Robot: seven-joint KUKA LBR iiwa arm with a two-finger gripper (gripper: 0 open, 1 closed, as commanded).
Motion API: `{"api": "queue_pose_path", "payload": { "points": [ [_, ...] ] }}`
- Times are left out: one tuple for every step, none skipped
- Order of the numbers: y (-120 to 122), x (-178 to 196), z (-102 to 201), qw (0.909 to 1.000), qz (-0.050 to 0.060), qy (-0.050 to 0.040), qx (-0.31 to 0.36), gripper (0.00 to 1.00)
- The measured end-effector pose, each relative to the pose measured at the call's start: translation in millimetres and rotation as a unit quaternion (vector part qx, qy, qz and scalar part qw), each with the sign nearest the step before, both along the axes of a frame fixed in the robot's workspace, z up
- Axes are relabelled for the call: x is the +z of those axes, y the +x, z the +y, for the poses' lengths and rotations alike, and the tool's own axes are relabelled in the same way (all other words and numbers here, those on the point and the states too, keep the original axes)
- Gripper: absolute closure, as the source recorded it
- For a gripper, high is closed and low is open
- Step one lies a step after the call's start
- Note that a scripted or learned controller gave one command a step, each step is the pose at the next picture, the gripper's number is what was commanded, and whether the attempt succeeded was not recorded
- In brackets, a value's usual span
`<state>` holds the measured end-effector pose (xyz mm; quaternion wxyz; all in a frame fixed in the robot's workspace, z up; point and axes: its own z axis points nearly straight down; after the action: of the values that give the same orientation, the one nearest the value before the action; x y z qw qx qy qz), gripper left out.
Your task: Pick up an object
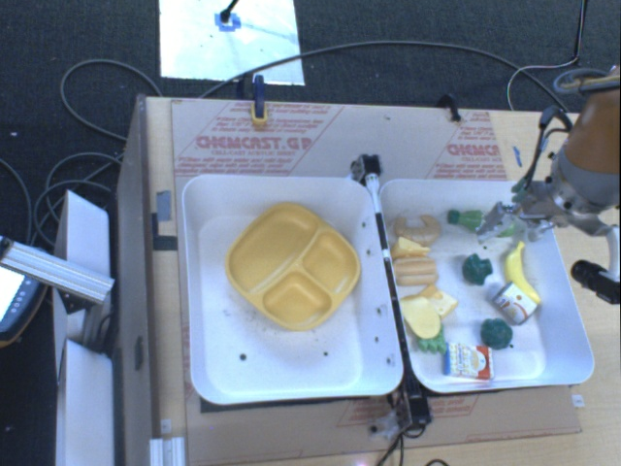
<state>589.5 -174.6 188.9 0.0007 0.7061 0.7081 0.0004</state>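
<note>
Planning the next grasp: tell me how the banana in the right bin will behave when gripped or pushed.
The banana looks like a smooth toy, so it is probably stiff, light and somewhat slippery. Its curve suggests it would pivot rather than slide straight if pushed. It lies against the small can, so a nudge may shift that too.

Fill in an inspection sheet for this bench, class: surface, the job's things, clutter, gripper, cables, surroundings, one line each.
Surface: bench bears a left bin and a right bin side by side.
Job's things: right bin holds a banana, a small can, a carton, green pieces and yellow and tan food pieces.
Clutter: a yellow divided tray lies in the left bin.
Gripper: gripper sits over the right bin's far edge; finger state unclear.
Cables: dark cables loop on the floor.
Surroundings: white sheet on dark floor beyond the bench.
</note>
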Motion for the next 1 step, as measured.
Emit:
{"api": "queue_pose_path", "payload": {
  "points": [
    [-32.3, -104.6, 47.2, 1.0000, 0.000, 0.0001, 0.000, 0.00]
  ]
}}
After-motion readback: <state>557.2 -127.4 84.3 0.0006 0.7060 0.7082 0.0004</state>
